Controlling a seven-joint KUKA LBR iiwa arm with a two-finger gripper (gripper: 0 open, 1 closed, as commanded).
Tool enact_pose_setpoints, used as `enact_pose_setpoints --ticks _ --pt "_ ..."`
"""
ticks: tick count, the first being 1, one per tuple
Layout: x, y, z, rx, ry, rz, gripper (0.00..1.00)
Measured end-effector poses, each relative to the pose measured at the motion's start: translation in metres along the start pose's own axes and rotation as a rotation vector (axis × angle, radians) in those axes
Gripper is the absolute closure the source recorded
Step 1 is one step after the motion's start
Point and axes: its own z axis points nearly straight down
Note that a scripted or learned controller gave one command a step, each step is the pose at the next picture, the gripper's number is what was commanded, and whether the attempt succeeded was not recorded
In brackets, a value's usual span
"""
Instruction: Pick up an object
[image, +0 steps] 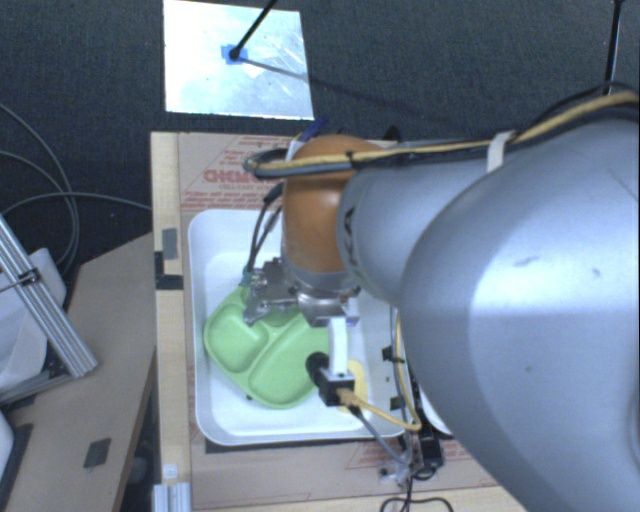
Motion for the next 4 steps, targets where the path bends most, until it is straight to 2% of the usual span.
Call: enact_pose_setpoints --ticks 1,2,3,4 --pt "-0.061 0.068 -0.024 -0.019 0.002 0.005 0.0" --pt "-0.108 0.002 -0.026 -0.008 0.002 0.005 0.0" --pt "-0.034 0.037 0.057 -0.015 0.007 -0.009 0.0" --pt "-0.12 0.085 -0.034 -0.024 0.001 0.006 0.0"
